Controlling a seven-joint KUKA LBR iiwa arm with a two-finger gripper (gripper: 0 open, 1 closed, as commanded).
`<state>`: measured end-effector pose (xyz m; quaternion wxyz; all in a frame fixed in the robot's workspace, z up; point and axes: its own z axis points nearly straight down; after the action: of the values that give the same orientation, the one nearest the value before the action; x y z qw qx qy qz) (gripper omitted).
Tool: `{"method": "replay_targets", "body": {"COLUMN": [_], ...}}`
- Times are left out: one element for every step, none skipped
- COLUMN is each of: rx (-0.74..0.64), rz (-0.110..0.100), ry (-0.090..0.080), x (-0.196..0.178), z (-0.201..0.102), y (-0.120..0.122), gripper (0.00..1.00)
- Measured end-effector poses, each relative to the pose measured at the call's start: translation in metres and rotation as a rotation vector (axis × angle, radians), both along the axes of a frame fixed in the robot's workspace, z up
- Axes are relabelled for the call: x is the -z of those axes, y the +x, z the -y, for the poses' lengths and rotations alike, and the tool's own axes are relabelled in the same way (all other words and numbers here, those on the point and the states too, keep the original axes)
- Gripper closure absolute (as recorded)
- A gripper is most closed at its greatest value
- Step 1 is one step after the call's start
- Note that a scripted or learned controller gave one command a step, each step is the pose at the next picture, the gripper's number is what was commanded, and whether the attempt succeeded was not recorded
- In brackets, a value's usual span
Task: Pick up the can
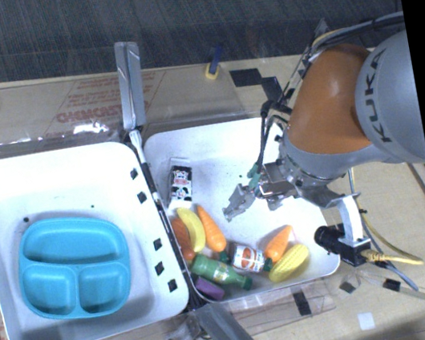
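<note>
white plastic forms the two biggest things here, the left bin (2, 267) and the right bin (216, 144), side by side on the bench with a grey divider (130, 86) running between them. next in bulk is the grey and orange arm (348, 104), reaching in from the right and leaning over the right bin's far side, probably so the tool comes down from above. the left bin holds a blue sectioned tray (73, 264), lying flat and well apart from the task.

the right bin's toys are heaped toward its near left corner: a banana (192, 227) beside a carrot (211, 229), a green bottle-shaped piece (217, 272), a purple piece (208, 289), a second carrot (278, 242) and a corn cob (289, 261) at the near wall. a small black-and-white carton (181, 183) lies alone further back.

the can (247, 259), small with a red label, lies on its side wedged between the green piece and the second carrot, touching both, so there is little room around it. the bin's middle and far right floor are bare, giving the arm a clear way in.

the gripper (238, 201) hangs above that bare floor, near the can but apart from it, its fingers spread and holding nothing.
</note>
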<state>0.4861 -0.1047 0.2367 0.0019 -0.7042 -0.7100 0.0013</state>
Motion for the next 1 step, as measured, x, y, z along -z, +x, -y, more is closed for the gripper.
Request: {"method": "replay_targets", "body": {"rx": [0.190], "rz": [0.003], "ry": [-0.003], "x": [-0.0687], "z": [-0.0025], "y": [0.0832], "gripper": [0.00]}}
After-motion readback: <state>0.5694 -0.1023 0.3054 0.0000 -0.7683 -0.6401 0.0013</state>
